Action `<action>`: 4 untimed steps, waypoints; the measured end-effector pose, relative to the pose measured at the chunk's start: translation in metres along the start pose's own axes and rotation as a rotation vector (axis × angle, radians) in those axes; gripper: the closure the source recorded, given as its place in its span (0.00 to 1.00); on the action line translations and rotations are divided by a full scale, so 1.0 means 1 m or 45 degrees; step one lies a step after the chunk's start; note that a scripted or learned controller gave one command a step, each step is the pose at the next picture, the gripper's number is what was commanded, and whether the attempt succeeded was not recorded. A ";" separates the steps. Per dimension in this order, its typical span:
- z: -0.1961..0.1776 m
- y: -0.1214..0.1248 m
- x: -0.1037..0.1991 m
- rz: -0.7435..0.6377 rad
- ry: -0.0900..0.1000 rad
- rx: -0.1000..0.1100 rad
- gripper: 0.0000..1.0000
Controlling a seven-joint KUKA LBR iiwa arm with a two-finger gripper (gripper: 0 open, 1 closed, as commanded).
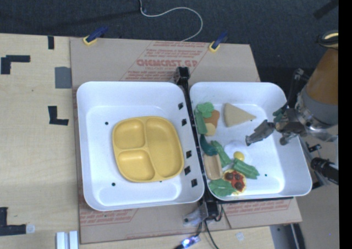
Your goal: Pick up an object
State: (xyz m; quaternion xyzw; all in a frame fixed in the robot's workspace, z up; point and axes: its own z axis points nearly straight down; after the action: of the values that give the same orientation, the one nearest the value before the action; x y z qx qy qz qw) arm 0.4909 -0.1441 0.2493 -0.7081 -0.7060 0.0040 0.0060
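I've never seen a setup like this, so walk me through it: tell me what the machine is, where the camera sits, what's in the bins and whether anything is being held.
One camera looks down at a slant on a bench with two shallow white bins. The machine at the right is a robot arm, grey with an orange band, ending in a two-finger gripper that hangs over the right bin. Its job is to pick up an object. The left bin holds a yellow tray with three compartments. The right bin holds toy food piled along its left side: a beige wedge, green leafy pieces, a small yellow ball and a red-topped piece. Nothing sits between the gripper's fingers, so nothing is held.
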 end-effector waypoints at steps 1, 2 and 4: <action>-0.006 0.002 0.000 -0.005 -0.003 -0.015 0.00; 0.041 0.010 -0.001 -0.004 -0.003 -0.011 0.00; 0.145 0.008 0.010 -0.005 -0.001 -0.009 0.00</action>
State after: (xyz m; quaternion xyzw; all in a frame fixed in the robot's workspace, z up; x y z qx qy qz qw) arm 0.4970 -0.1338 0.1039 -0.7067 -0.7075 0.0019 0.0030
